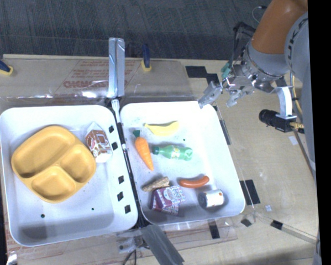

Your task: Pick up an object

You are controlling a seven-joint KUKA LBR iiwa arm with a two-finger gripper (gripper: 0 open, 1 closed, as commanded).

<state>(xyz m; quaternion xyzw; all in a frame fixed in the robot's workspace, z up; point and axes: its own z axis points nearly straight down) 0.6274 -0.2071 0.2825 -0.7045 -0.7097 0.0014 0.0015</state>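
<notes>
White plastic walls ringed the right bin (pixel 228 153), where every likely target lay: a banana (pixel 162 127) at the back, a carrot (pixel 144 151) beside a green bottle (pixel 173 152), a sausage (pixel 194 182), a small can (pixel 212 199), a dark red packet (pixel 168 200) and a brown bar (pixel 156 184). The hand (pixel 221 94) hung over the bench (pixel 267 168) just outside that bin's far right corner, its two fingers spread apart with nothing between them.

Trouble could have come from the crowding. The carrot and bottle lay close together, so a finger lowered between them might have pushed one aside instead of closing round it. The sausage, can and packet sat bunched near the front wall, which could have blocked a finger or pinned the thing against the rim. Rounded items like the can or bottle would probably have rolled under a poorly centred grip.

Over in the left bin (pixel 59 218) sat a yellow divided tray (pixel 53 163) with a small wrapped snack (pixel 98 142) beside it, well apart from the hand. A metal clamp (pixel 116 65) stood upright at the divide between the bins.
</notes>
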